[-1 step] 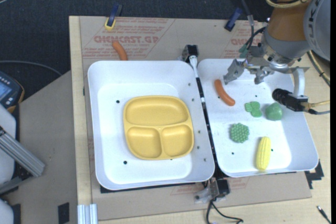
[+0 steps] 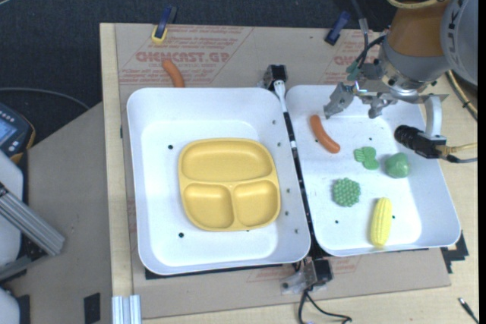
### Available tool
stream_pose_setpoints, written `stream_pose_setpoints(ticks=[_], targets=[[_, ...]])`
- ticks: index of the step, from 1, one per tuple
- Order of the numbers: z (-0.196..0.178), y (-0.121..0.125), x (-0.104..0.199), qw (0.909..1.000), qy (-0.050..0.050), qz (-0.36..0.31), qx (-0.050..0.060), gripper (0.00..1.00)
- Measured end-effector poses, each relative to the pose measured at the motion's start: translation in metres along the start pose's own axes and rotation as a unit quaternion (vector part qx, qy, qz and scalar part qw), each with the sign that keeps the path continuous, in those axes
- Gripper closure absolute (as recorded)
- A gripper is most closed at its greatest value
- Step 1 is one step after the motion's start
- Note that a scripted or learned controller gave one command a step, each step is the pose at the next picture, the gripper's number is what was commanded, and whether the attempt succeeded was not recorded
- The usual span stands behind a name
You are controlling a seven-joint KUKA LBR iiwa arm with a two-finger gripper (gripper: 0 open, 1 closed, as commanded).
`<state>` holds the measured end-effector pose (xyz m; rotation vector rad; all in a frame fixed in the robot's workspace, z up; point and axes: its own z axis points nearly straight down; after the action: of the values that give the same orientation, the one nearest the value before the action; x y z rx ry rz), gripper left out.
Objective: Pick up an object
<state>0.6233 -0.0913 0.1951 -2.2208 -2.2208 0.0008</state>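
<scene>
Hovering over the right white bin's (image 2: 433,197) far end, the two-finger gripper (image 2: 355,103) is spread open, holding nothing — orange toy sausage (image 2: 325,133) just below-left (grasp not started).

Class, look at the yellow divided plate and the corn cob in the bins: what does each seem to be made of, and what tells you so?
Yellow divided plate: likely moulded plastic with a smooth, matte finish; uniform colour, rounded compartment ridges.
Corn cob: probably toy plastic or rubber; flat, even yellow and a soft sheen, with kernel rows too small to make out.
</scene>
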Motion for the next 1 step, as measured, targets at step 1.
stream_pose_setpoints(ticks=[1], targets=[[0.0496, 0.0035, -0.0083, 1.0000, 0.000, 0.000, 0.003, 0.00]])
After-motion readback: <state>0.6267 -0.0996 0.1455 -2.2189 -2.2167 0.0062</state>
